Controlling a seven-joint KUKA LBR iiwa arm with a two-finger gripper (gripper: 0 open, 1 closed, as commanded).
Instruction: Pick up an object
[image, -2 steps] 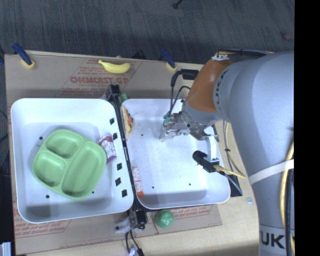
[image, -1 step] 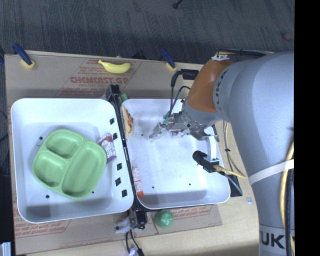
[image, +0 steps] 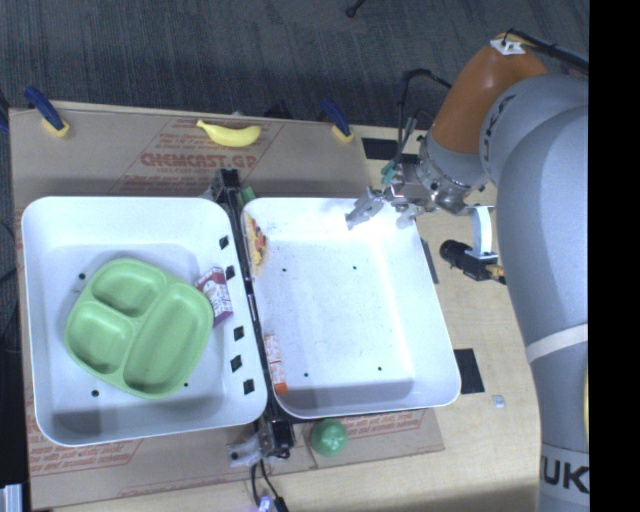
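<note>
My gripper (image: 384, 214) hovers over the far right corner of the right bin (image: 430, 330), its two fingers spread apart with nothing between them. A green divided plate (image: 140, 325) lies in the left bin (image: 40, 300), with a small red and white packet (image: 213, 290) at its right edge. A colourful item (image: 257, 243) leans on the right bin's left wall, and a small orange piece (image: 274, 368) lies lower along the same wall.
A yellow banana (image: 230, 131) rests on the cardboard behind the bins. A green ball (image: 328, 436) sits on the bench in front of the right bin. Blue clamps (image: 45, 110) hold the cardboard's far edge. The grey arm (image: 540, 200) fills the right side.
</note>
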